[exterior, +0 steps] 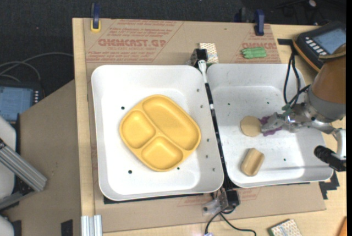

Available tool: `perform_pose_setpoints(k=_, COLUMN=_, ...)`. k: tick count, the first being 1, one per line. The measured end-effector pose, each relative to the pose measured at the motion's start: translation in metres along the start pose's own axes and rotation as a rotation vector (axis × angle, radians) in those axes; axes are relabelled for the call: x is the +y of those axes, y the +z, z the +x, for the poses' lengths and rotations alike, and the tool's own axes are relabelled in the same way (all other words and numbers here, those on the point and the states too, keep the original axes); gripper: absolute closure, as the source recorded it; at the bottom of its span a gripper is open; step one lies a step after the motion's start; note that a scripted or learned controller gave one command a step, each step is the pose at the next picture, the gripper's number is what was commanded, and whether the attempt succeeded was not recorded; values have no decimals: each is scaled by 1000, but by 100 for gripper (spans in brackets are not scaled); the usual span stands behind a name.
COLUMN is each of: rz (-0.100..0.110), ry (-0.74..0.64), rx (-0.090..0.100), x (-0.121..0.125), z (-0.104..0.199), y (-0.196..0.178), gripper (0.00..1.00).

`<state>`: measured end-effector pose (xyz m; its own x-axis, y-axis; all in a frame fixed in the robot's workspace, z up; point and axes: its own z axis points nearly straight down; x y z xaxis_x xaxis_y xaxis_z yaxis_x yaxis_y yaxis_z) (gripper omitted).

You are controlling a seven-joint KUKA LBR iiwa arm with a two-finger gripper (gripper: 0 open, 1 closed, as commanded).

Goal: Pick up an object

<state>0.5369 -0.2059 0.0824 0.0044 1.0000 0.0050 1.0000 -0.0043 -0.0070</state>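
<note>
In the left bin a yellow divided plate sits alone, while the right bin, where I reach in, holds a tan round disc and, nearer the front wall, a tan block lying apart from it. My fingers hang low just right of the disc with something purple at their tips, and I cannot tell whether they are released or clenched, or whether they grasp anything. Red print on the cardboard-covered counter reads "CHEMCAST", and a small green thing lies behind the right bin.
</note>
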Motion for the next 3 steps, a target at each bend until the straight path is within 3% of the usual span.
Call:
perform_pose_setpoints(k=1, rz=-12, ry=-9, rx=-6, x=40, z=29, y=-3, gripper=0)
perform_pose_setpoints(k=2, rz=-13, ry=-5, rx=-8, x=39, z=27, y=-13, gripper=100)
perform_pose_setpoints(k=3, rz=-11, ry=-13, rx=-1, x=-15, z=122, y=-107, gripper=100)
